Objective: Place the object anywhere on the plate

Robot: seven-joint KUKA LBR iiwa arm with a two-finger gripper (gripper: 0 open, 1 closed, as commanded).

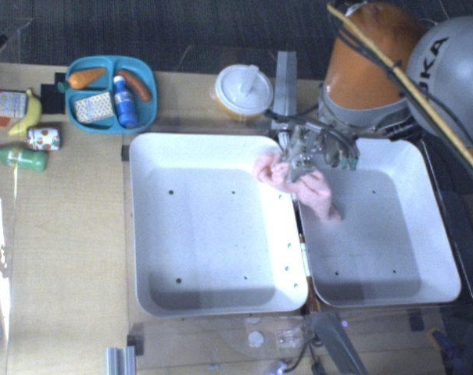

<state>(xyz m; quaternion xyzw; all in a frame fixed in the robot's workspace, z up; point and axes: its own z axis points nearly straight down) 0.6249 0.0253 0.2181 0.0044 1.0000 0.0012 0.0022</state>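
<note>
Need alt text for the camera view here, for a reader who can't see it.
A grey and orange arm's gripper hangs over the seam between two white bins, right at a crumpled pink cloth that drapes across both rims. Beyond the bins sit a blue divided plate of toy food and a lidded cup.

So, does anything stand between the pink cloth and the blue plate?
Only the left bin's rim lies between the pink cloth and the blue plate. Its compartments already hold toy food, leaving little free room.
</note>
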